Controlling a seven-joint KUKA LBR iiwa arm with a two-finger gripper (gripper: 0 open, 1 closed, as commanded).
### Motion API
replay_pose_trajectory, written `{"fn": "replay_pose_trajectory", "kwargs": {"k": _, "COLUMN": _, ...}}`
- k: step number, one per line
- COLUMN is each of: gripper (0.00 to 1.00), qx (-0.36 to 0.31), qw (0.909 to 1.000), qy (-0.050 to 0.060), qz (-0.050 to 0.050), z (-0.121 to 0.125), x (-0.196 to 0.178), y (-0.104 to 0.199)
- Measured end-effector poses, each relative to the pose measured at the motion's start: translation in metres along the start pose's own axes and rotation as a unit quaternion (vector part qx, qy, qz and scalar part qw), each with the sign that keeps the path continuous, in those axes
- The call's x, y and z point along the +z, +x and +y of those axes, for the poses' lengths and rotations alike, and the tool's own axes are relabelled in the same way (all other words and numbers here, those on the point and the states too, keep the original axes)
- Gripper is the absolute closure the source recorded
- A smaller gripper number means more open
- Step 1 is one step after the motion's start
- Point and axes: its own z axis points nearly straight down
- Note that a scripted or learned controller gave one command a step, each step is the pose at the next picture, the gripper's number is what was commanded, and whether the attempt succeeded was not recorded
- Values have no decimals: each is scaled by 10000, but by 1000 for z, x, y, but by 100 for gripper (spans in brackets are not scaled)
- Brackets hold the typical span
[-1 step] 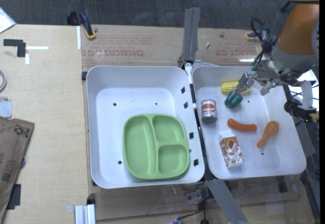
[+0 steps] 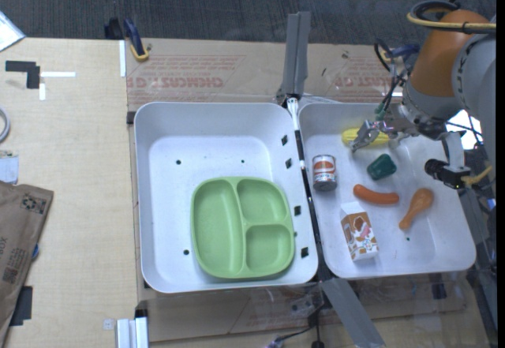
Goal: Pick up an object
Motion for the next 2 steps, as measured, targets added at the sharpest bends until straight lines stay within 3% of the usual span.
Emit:
{"fn": "replay_pose_trajectory", "kwargs": {"k": 1, "gripper": 0, "qx": -1045, "qw": 9945, "qy": 14, "qz": 11, "z": -98, "x": 2, "y": 76}}
{"fn": "replay_pose_trajectory", "kwargs": {"k": 2, "gripper": 100, "qx": -1024, "qw": 9947, "qy": 27, "qz": 15, "z": -98, "x": -5, "y": 74}}
